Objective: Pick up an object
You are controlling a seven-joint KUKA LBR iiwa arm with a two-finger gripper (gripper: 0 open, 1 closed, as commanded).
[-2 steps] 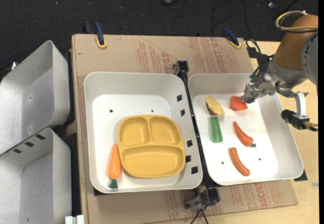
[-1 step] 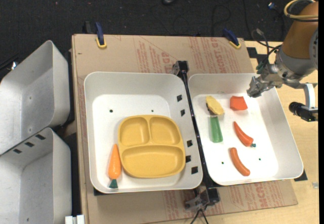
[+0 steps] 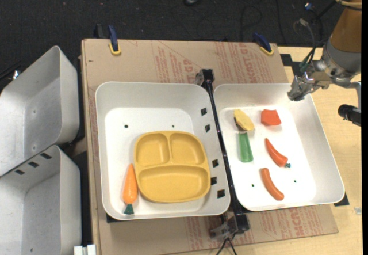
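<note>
The right bin [image 3: 322,150] holds several toy foods: a yellow piece [image 3: 244,120], a red-orange block [image 3: 271,117], a green stick [image 3: 245,147], a red pepper [image 3: 276,153] and an orange sausage [image 3: 272,183]. My gripper [image 3: 297,92] hangs over the bin's far right corner, above and to the right of the red-orange block. Nothing shows between its fingers. The left bin [image 3: 115,104] carries a yellow divided tray [image 3: 171,166] with an orange carrot [image 3: 130,186] beside it.
Two empty-looking white tubs [image 3: 34,115] stand off the bench to the left. Blue and yellow clamps [image 3: 115,46] hold the board at the back. Cables trail over the dark floor behind.
</note>
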